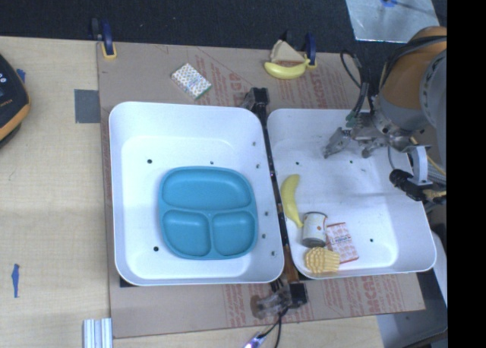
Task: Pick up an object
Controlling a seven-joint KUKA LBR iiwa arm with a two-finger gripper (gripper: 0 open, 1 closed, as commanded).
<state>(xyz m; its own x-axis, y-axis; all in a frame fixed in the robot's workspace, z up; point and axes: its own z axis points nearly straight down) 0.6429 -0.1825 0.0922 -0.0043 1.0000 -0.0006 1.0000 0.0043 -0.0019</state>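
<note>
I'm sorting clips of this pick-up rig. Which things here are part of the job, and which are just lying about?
Part of the job:
gripper
right bin
banana
small can
corn cob
red and white packet

Lying about:
left bin
blue divided plate
patterned packet
second banana, outside the bins
</note>
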